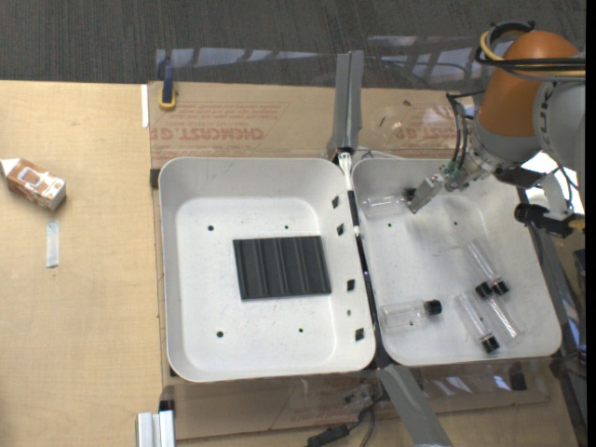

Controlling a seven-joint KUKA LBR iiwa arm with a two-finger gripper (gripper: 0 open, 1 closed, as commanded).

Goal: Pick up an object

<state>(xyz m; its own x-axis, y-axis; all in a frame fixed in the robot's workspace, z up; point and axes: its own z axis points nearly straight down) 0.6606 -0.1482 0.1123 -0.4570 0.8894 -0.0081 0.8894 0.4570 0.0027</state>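
- Grey pincer (424, 194) hangs low over the right white bin (540, 343); how it stands, I cannot tell.
- Clear plastic tubes with black caps (489, 291) lie loose near that bin's front, likely awaiting pickup.
- Dark ribbed rectangular pad (281, 267) rests centred in the left white bin (186, 343).

Red print on the cardboard (279, 124), upside down, perhaps reads "CHEMCRZT"

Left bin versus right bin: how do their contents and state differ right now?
The left bin holds one dark ribbed panel lying flat at its centre; the right bin holds several clear tubes with black caps, scattered. The gripper hangs over the right bin's far left corner, not over the left bin. Both are shallow, white and side by side.
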